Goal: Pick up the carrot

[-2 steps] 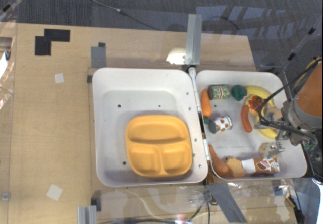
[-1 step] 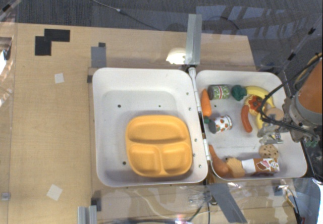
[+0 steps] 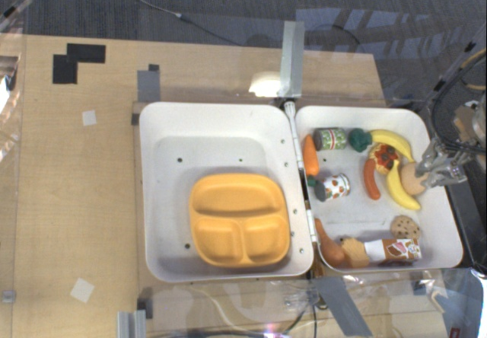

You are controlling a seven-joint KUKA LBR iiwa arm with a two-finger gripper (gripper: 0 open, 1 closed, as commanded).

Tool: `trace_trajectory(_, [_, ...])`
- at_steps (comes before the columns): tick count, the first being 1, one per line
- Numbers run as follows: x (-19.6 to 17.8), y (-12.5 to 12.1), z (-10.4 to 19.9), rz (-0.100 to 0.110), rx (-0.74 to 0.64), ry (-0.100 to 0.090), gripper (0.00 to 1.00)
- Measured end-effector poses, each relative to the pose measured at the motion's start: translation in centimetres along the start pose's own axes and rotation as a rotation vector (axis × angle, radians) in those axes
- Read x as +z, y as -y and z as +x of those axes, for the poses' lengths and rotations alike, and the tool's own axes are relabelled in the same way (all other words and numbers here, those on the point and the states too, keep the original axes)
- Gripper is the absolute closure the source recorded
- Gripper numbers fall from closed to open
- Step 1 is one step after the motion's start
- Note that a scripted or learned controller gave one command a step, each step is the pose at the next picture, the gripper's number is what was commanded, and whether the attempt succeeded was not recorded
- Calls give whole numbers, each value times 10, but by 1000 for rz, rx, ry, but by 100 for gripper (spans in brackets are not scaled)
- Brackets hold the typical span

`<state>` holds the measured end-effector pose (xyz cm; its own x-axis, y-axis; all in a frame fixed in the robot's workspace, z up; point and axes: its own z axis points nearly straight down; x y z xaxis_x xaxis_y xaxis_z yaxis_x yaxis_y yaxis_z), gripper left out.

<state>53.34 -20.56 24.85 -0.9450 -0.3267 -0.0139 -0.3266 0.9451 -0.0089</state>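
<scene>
The carrot (image 3: 310, 155) lies along the left wall of the right bin (image 3: 437, 215), beside a small can (image 3: 330, 138). The gripper (image 3: 437, 169) hangs at that bin's right edge, near the banana (image 3: 396, 169); whether its jaws are open or closed cannot be told.

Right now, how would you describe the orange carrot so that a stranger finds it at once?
Look in the right white bin, along its left wall beside the divider. The small orange carrot lies there lengthwise, just left of the green-labelled can and above the red-and-white can. Unlike the red sausage further right, it is orange and tapered, with a dark green end.
</scene>
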Motion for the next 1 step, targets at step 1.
trace_trajectory(1, [-77, 6, -18, -1, -322, 0, 100])
